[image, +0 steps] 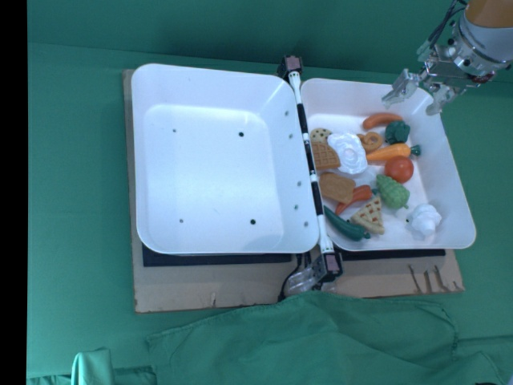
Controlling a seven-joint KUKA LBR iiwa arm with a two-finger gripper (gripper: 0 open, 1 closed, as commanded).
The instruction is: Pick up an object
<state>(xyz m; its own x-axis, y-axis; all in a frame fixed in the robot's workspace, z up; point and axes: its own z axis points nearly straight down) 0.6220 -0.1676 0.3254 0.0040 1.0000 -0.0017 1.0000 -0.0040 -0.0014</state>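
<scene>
Overhead, the gripper (417,92) hangs spread wide, holding nothing, above 2 white bins (160,239) on green cloth (72,175).

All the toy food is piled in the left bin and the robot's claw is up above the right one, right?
Not quite. The camera view shows the toy food piled in the right bin, not the left bin. The gripper is indeed above the right one.

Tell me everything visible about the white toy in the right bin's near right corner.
The white toy is a small lumpy piece, like cauliflower or garlic, of glossy plastic-looking material. It lies in the right bin close to its near right rim, slightly apart from the green bumpy toy up-left of it. Nothing grips it; the gripper hangs over the bin's far edge.
</scene>
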